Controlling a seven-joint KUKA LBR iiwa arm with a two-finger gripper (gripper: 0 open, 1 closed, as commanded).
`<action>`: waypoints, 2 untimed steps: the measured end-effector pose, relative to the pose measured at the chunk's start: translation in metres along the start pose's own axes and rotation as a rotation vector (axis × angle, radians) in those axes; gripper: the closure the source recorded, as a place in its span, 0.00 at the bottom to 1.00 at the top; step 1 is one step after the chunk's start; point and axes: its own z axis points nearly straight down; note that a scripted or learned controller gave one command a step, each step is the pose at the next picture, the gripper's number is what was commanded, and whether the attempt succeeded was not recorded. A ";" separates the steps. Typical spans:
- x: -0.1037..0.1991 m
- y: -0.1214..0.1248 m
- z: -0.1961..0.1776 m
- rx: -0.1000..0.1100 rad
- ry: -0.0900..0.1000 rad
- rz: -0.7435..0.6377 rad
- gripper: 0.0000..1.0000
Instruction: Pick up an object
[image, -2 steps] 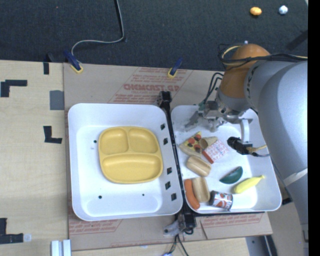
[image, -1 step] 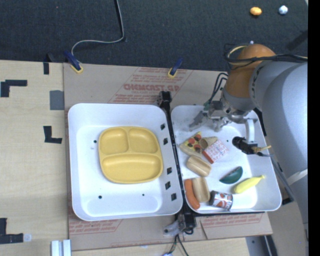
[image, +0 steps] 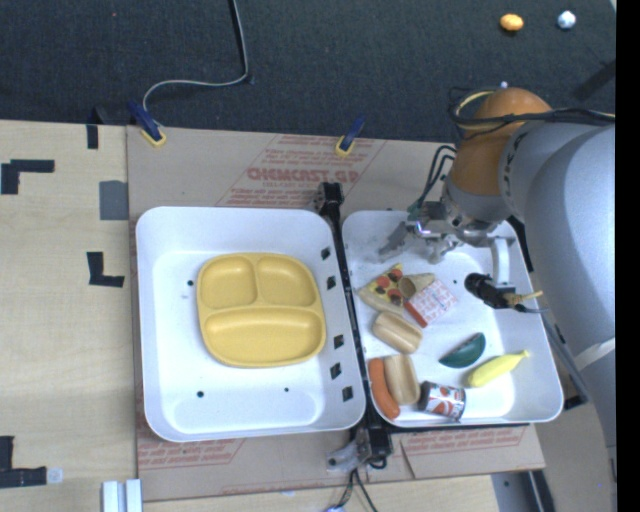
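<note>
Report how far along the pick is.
Done: the gripper is over the right bin, near its far edge. In hand: nothing visibly held; the pizza slice, banana and can all lie on the bin floor. Left: grasping one item and lifting it.

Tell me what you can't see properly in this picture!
In the camera view:
- The can: its label is too small to read.
- The green thing: too small and blurry to tell what food it is.
- The right bin: its far right corner is hidden under the grey arm.
</note>
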 end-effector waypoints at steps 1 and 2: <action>0.019 0.000 0.000 0.001 0.000 0.001 0.00; 0.028 0.000 0.000 0.001 -0.001 0.001 0.00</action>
